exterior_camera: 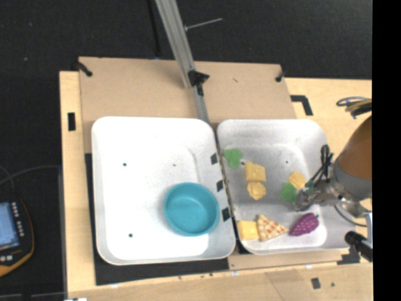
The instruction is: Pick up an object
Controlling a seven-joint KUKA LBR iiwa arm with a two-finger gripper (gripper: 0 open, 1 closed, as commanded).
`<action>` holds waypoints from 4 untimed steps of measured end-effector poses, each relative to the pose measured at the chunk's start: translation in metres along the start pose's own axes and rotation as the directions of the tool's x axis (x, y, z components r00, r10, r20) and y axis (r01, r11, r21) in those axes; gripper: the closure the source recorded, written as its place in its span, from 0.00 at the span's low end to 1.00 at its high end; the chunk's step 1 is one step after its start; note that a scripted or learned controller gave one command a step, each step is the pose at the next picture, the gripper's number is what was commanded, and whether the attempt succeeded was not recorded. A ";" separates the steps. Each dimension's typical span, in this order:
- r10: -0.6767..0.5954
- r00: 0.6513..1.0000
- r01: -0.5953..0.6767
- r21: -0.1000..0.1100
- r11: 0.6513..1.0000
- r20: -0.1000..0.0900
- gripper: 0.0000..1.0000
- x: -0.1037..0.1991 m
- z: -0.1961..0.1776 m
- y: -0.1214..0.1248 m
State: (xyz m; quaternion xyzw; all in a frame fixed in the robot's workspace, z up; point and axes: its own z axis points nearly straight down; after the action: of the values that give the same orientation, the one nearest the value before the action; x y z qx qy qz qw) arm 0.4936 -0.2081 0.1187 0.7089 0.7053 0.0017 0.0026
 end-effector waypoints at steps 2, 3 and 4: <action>-0.009 1.000 0.009 -0.001 1.000 0.002 1.00 0.004 -0.105 0.015; -0.010 1.000 0.010 -0.003 1.000 0.002 1.00 0.012 -0.164 0.017; -0.012 1.000 0.012 0.004 1.000 -0.001 1.00 0.063 -0.147 0.030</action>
State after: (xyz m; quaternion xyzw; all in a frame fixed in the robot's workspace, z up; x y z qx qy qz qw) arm 0.5232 -0.1452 0.2659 0.7047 0.7095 0.0008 0.0010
